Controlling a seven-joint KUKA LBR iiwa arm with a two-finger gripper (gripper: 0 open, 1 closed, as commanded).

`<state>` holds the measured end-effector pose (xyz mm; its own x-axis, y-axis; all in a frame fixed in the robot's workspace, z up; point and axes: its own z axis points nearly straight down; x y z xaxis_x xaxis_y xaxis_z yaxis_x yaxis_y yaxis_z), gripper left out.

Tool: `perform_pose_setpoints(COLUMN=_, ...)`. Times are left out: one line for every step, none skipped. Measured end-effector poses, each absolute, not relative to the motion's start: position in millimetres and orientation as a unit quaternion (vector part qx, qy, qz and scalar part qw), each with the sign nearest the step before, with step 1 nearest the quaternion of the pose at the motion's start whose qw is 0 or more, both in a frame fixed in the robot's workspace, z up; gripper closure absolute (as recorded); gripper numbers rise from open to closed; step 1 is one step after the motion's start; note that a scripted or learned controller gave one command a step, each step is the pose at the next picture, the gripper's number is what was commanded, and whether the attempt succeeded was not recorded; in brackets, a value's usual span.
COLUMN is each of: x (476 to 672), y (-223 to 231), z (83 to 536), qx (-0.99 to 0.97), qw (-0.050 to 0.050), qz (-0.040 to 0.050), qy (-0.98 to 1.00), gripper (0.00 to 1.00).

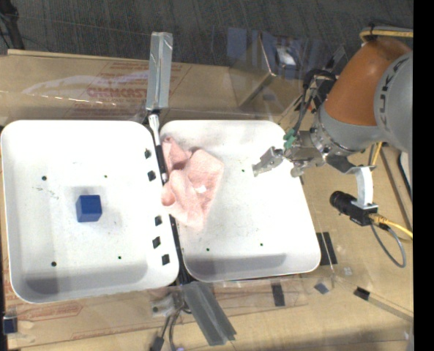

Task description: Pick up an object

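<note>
Crumpled pink cloth (192,184) lies by right bin's (275,251) left wall; tool (266,162) apart, grip state unclear.

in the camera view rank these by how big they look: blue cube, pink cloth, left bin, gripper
1. left bin
2. pink cloth
3. gripper and blue cube: they look about alike, and the gripper sits higher, nearer the camera, so I would not rank them.

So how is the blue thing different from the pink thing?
The cube is blue, small and sharp-edged; the cloth is pink, larger and crumpled. The cube sits alone mid-floor in the left bin; the cloth lies against the right bin's left wall. Both lie loose, apart from the arm.
</note>
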<state>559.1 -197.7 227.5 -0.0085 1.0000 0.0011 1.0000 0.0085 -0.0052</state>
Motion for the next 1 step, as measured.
perform_pose_setpoints(x=558.2, y=-209.2, z=201.9, qx=-0.701, qw=0.002, qz=0.0016, qy=-0.714, gripper=0.00)
